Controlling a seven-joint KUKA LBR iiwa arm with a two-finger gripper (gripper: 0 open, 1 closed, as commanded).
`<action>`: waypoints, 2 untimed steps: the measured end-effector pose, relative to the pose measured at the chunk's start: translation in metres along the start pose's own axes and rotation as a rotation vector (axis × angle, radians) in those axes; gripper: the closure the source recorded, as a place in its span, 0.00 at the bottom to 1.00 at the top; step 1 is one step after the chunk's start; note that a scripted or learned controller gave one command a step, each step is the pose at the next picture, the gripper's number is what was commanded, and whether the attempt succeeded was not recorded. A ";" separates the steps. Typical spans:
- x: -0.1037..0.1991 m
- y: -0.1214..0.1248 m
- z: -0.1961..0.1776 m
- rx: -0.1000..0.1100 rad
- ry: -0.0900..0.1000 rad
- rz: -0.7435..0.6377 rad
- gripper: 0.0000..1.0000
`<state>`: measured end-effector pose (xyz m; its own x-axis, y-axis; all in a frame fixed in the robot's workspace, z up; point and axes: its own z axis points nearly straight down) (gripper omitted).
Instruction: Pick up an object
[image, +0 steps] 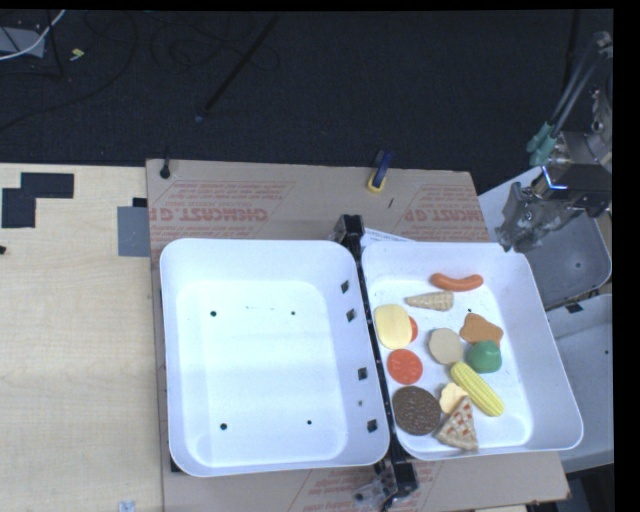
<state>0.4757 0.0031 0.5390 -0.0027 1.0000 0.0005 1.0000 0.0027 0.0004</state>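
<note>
The gripper (517, 222) hung beyond the right bin's (552, 352) upper right corner, outside its rim; its opening could not be determined, and no item was seen in it. The right bin contained toy food: a sausage (457, 282), a corn cob (477, 389), a tomato slice (405, 366), a brown cookie (416, 410) and other pieces. The left bin (190, 300) adjoined it.
</note>
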 end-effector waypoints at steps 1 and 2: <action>-0.060 0.000 0.002 0.002 -0.002 0.007 1.00; -0.119 0.000 0.002 0.002 -0.002 0.008 1.00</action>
<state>0.4758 -0.1163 0.5375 0.0053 1.0000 -0.0013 1.0000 -0.0053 -0.0013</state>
